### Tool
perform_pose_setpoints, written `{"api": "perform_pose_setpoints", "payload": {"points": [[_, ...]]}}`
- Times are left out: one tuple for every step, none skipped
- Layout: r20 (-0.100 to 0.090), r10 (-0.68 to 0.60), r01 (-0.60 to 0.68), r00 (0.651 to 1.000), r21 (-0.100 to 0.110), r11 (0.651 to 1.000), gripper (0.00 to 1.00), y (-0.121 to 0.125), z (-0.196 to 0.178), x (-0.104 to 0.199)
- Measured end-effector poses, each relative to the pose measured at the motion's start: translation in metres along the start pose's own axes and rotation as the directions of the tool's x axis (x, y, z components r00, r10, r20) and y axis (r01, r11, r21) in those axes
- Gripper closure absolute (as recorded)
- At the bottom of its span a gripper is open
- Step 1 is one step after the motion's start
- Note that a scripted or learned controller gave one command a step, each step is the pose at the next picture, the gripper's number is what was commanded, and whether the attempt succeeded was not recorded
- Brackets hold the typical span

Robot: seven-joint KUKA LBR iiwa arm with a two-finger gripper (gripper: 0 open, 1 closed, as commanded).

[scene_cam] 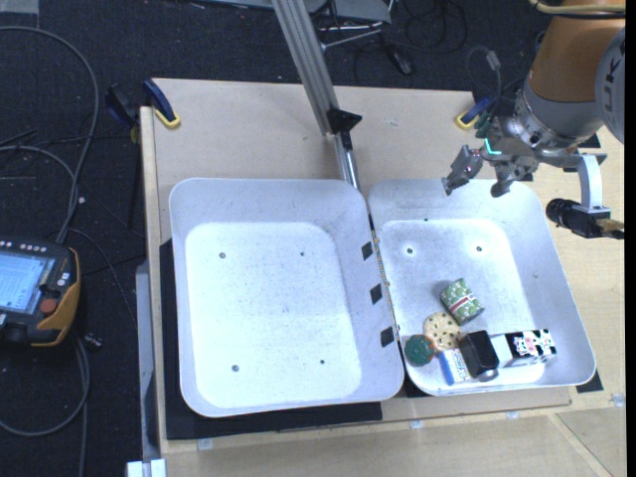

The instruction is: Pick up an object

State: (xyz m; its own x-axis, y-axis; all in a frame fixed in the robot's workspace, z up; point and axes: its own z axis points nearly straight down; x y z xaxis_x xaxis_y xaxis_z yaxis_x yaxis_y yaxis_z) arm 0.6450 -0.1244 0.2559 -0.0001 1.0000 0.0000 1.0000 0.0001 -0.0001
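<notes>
Objects: a small cluster lay in the near right corner of the right bin (517, 229), all resting on the bin floor.
Green patterned block (461, 300): tilted, at the top of the cluster, apart from the end effector.
Round tan biscuit-like piece (440, 330): just below the green block, touching or nearly touching it.
Dark green disc (418, 351): at the left of the cluster, near the bin's left wall.
Black block (479, 354): in the middle of the cluster, lying partly over a blue-and-white item (454, 369).
White box with black spots (530, 347): at the right end of the cluster, just beside the black block.
Left bin (268, 296): beside the right bin, the two rims meeting along the middle.
End effector (480, 174): above the far rim of the right bin, fingers spread apart with nothing between them, well apart from the cluster.
Arm (571, 58): grey with an orange band, entering from the right, above the far right corner of the bench (238, 127).
Metal rail (308, 53): slanted from the far side down to the junction of the two bins.
Yellow-tipped clamps (164, 117): at the far corners of the bench.
Handheld pendant (35, 291): on the dark floor left of the bench, screen lit.
</notes>
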Motion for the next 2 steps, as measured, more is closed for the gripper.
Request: {"api": "perform_pose_setpoints", "payload": {"points": [[0.000, 0.000, 0.000, 1.000, 0.000, 1.000, 0.00, 0.000, 0.000, 0.000], [0.000, -0.001, 0.001, 1.000, 0.003, 1.000, 0.00, 0.002, 0.043, 0.005]]}}
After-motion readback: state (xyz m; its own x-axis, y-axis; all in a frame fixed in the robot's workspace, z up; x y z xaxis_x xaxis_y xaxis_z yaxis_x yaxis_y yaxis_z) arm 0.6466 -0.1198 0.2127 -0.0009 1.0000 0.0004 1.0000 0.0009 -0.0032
